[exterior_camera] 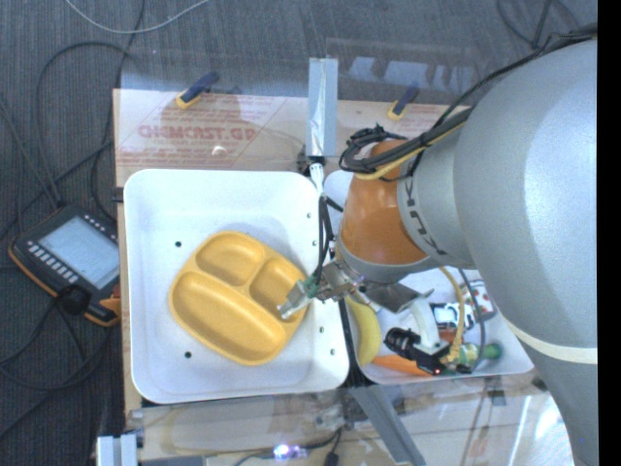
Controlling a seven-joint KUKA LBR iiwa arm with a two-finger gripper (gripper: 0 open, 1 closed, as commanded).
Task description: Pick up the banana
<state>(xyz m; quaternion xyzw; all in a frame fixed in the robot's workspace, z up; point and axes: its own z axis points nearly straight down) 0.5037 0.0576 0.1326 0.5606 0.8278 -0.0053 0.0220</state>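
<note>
Over the right-hand edge of the yellow divided plate [228, 304] hangs the gripper [293, 307], its tip low beside the plate's rim. Whether it is open or closed cannot be told, as the tip is too small and blurred. The plate lies directly beneath the tip and stretches away from it toward the view's left, set at a slant on the floor of the left bin [175, 197]. On the other side of the tip, across the two walls where the bins meet, the banana [367, 330] lies in the right bin [333, 184]. It is just beside that bin's left wall, lengthwise along it, and apart from the gripper. Further from the tip, an orange carrot-like piece [393, 364] lies by the banana's lower end, and a small green thing [488, 351] sits further right. Behind the gripper rises the orange band [378, 226], then the grey arm [534, 212], which covers much of the right bin.
</note>
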